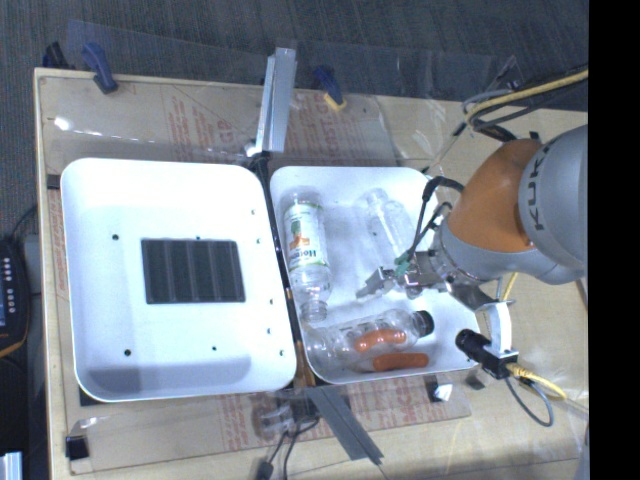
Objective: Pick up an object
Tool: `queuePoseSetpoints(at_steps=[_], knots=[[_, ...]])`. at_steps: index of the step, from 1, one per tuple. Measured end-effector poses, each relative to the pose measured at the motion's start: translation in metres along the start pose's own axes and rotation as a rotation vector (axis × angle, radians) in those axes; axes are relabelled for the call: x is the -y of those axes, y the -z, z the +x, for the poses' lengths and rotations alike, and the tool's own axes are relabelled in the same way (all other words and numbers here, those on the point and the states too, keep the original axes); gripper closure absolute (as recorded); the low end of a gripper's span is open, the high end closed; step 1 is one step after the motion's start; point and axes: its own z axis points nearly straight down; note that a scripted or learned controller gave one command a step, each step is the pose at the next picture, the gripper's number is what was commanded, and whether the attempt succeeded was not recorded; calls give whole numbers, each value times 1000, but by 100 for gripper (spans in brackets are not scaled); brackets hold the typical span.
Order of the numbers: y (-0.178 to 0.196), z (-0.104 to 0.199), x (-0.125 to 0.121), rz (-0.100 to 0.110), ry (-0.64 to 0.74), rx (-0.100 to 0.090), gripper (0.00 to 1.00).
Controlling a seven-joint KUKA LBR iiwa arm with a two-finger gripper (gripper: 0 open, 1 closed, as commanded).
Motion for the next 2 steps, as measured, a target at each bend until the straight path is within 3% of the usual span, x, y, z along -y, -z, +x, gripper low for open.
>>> queuePoseSetpoints(at_steps=[1, 2], knots=[[46, -5, -25, -3, 70, 1, 0], [53, -7, -79, -4, 252, 3, 0]])
